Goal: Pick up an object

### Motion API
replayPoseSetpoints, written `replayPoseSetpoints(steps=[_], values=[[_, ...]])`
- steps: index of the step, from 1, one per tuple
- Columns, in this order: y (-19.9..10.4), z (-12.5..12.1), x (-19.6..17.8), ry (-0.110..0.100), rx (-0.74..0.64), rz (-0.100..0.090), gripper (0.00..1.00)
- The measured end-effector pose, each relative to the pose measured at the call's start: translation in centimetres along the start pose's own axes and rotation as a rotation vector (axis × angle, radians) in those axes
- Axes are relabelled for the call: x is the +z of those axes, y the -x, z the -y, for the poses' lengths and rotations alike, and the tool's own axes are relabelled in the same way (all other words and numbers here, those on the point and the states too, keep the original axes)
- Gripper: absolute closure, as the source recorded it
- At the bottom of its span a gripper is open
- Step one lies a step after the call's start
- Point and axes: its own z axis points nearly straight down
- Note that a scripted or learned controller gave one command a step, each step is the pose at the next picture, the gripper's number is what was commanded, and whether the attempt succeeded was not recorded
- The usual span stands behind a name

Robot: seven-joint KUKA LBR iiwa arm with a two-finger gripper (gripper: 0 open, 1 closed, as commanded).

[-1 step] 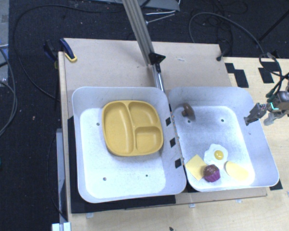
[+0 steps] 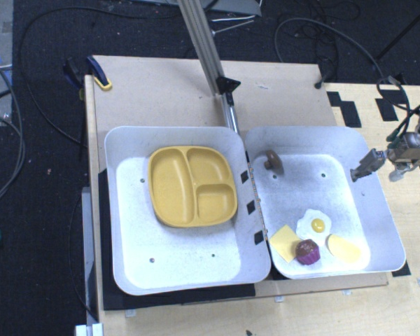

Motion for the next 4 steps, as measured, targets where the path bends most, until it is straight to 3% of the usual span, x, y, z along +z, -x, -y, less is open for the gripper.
replayPoseSetpoints(steps=[3,4], values=[[0.1,1.6,15.3,-0.004,0.002,-0.002,0.0],[0.1,1.4,14.0,0.001,0.001,0.0,1.0]])
